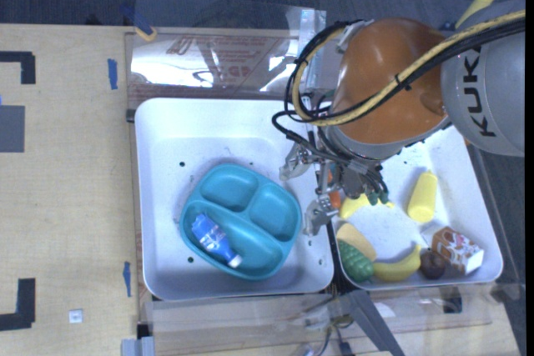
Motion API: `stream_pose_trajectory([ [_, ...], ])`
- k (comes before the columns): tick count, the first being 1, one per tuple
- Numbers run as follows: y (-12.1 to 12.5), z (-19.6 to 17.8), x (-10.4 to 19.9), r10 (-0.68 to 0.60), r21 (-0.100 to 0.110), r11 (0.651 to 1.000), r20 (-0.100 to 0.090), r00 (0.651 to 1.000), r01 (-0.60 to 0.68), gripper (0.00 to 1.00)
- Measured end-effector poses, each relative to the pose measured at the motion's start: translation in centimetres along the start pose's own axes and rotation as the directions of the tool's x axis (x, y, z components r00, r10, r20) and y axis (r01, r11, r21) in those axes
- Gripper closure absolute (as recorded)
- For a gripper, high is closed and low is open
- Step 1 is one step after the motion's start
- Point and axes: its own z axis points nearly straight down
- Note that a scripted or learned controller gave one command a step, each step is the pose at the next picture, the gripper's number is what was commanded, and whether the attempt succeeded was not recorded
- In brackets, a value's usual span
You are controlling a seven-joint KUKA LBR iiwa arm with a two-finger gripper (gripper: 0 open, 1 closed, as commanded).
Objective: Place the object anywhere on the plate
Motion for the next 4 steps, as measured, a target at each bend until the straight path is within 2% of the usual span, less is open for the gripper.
stream_pose_trajectory([
  [1,0.1,-1.1,-0.2,0.001,-0.001,1.0,0.008,1.0,-0.001,1.0],
  [2,0.1,-1.1,-0.2,0.001,-0.001,1.0,0.007,1.0,-0.001,0.0],
  [3,0.1,-2.3,-0.4,0.002,-0.003,1.0,0.015,1.0,-0.002,1.0],
  [4,5.5,9.2,-1.7,-0.218,-0.003,0.976,-0.008,0.976,0.218,1.0],
])
